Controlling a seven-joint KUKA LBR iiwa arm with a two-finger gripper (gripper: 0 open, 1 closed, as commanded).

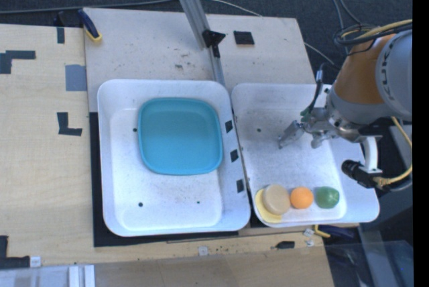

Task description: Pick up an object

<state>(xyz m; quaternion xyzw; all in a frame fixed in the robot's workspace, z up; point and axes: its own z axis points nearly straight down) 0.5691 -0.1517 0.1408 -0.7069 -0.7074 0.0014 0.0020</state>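
Note:
Three small objects line the near edge of the right bin (268,104): a beige round piece (275,198) lying on something yellow, an orange ball (301,198) and a green ball (327,196). My gripper (299,141) hangs over the middle of that bin, roughly a hand's width behind the orange ball. Its fingers are spread open, one slanting down to the left, and nothing sits between them. The grey arm with its orange band (358,78) comes in from the right.
A square blue plate (179,135) lies in the left bin (110,165). A slanted metal post (194,4) rises from the bench behind the bins. Cables run behind and to the right of the arm.

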